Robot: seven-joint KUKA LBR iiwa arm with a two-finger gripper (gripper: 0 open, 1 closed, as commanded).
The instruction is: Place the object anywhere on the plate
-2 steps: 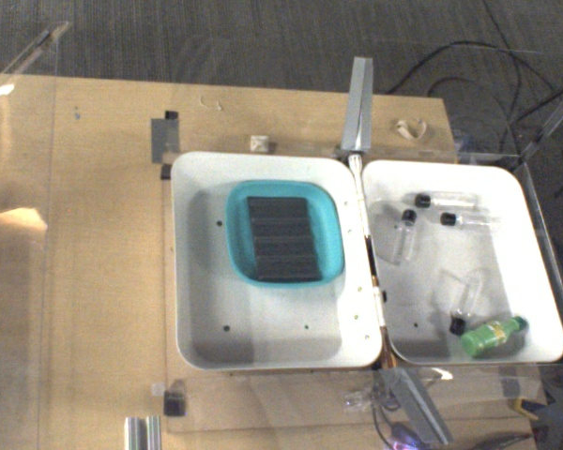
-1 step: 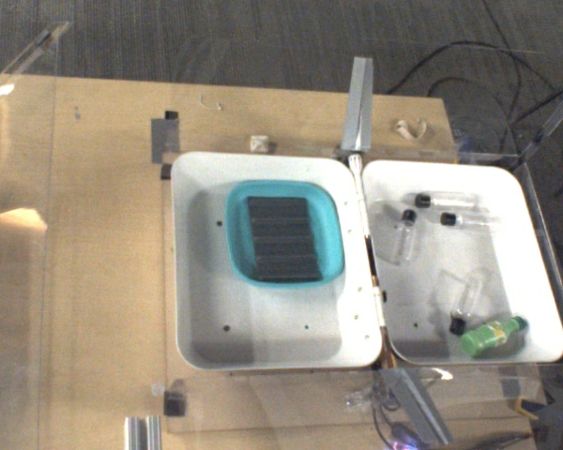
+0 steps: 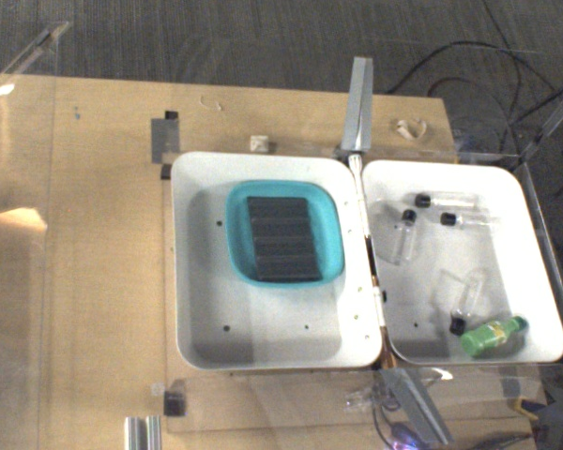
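Left bin (image 3: 197,279): a teal plate (image 3: 330,237) with rounded corners sits in the far half, nearer the far-right corner than the left wall. A dark ribbed rectangular block (image 3: 281,239) lies flat on the plate, roughly centred, its long side running far to near and teal rim showing all round it. So the task's thing is on the plate.

Right bin (image 3: 535,251): four clear vials with black caps, all lying down.
- Vial one (image 3: 448,199) is near the far edge, cap to the left.
- Vial two (image 3: 469,219) is just nearer than it, also cap left.
- Vial three (image 3: 403,239) is by the left wall, cap pointing far.
- Vial four (image 3: 468,300) is toward the near edge, cap at its near end.

A green bottle (image 3: 493,336) lies on its side in the near-right corner, just beside vial four's cap; whether they touch, I can't tell.

Both bins sit side by side on a wooden bench (image 3: 75,251), walls touching. A grey metal post (image 3: 359,106) stands at the far edge where the bins meet. A small black block (image 3: 170,120) sits off the left bin's far-left corner.

Gripper state: cannot tell.
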